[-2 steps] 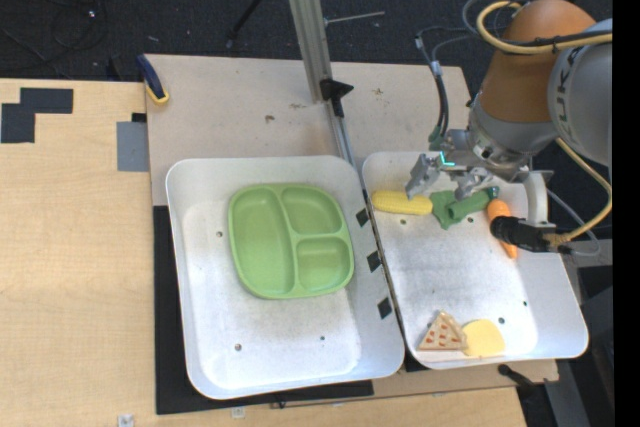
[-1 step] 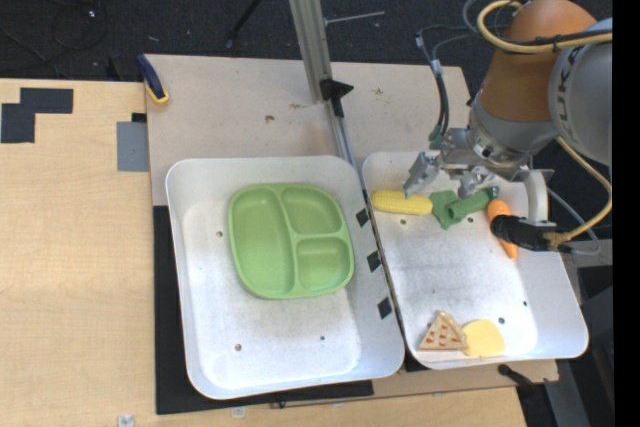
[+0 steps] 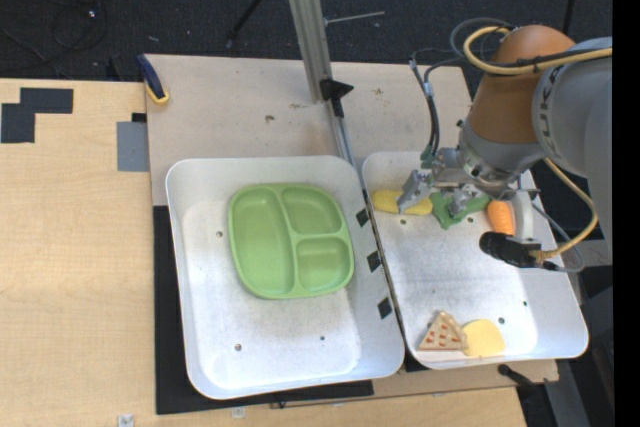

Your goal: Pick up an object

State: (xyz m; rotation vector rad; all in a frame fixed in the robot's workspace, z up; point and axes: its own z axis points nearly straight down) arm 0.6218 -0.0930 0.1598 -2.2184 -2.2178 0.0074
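Fingers [image 3: 436, 198] low in right bin [image 3: 470, 285], among toy foods [image 3: 420, 206]

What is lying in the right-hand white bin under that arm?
In the right bin: a pizza slice and yellow piece in front; yellow, green and orange items by the tool, partly covered.

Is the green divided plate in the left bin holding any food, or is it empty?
Empty. The green divided plate lies flat in the left bin, and all three compartments show only bare green surface.
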